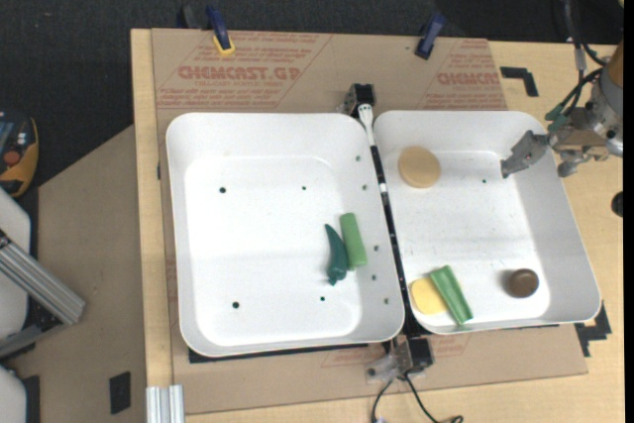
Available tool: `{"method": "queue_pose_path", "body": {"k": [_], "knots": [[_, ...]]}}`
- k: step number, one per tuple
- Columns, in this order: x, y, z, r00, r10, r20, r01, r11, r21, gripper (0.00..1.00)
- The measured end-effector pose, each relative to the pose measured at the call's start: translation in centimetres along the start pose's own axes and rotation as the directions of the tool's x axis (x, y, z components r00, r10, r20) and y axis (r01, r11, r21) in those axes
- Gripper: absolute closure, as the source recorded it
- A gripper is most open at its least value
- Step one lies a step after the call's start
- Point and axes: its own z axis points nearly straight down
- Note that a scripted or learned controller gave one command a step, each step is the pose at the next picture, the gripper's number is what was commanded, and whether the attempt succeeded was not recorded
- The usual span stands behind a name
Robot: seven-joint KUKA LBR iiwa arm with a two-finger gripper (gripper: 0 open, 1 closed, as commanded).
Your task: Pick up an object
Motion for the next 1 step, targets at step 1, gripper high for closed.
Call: {"method": "queue_pose_path", "body": {"k": [1], "knots": [[-4.47, 0.98, -16.29, 1.000, 0.002, 0.010, -0.002, 1.000, -0.019, 0.00]]}}
